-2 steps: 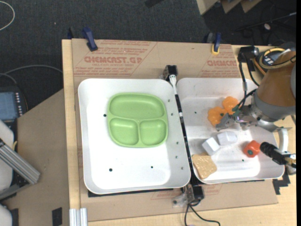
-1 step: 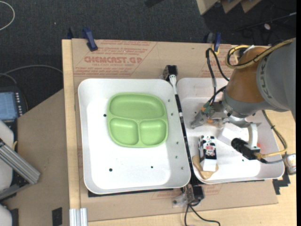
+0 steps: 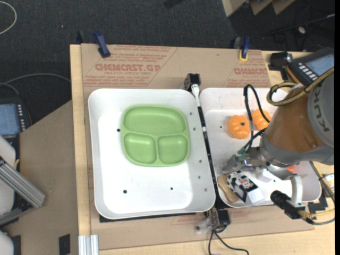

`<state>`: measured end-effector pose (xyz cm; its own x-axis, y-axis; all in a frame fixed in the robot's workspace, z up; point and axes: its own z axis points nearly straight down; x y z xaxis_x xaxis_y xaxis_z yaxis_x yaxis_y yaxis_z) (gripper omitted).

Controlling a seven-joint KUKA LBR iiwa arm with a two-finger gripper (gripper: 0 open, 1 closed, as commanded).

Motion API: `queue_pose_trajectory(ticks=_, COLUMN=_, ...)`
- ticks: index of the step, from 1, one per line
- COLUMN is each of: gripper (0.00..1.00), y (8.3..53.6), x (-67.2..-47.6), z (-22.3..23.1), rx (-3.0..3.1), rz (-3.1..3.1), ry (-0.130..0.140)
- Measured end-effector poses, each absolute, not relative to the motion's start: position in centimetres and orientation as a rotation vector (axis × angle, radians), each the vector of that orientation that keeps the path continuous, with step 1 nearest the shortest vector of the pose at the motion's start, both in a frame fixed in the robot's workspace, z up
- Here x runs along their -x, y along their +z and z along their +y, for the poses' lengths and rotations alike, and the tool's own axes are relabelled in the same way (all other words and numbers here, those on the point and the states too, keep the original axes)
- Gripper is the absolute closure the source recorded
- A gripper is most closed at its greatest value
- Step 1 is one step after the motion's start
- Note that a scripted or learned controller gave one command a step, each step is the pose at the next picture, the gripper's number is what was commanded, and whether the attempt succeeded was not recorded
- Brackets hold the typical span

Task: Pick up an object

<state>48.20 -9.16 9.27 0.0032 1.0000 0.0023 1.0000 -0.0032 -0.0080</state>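
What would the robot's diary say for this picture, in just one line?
arm: over right white bin | gripper: low at bin's near end, grip unclear | orange pumpkin-shaped toy: loose in right bin | green divided plastic plate: left white bin

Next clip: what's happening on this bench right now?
A grey KUKA arm with an orange band reaches in from the right over the right-hand white bin, its gripper low near that bin's front left corner. Beside the arm, toward the back of the same bin, lie a small orange pumpkin-shaped object and another orange piece, partly hidden. The left-hand white bin holds a green three-compartment plastic plate, untouched. Whether anything is gripped cannot be told from this view.
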Motion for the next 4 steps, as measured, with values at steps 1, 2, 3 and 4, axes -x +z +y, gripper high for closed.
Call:
queue_pose_trajectory(ticks=1, gripper=1.00, y=10.3, x=-48.6, z=-9.1, rx=2.224, rz=-2.221, ry=-0.001)
queue_pose_trajectory(ticks=2, gripper=1.00, y=18.9, x=-48.0, z=2.4, rx=2.212, rz=-2.236, ry=-0.013)
queue_pose_trajectory(ticks=3, gripper=1.00, y=31.3, x=-48.1, z=6.4, rx=2.218, rz=-2.234, ry=-0.022)
queue_pose_trajectory(ticks=4, gripper=1.00, y=46.7, x=-48.1, z=4.6, rx=2.230, rz=-2.231, ry=-0.027)
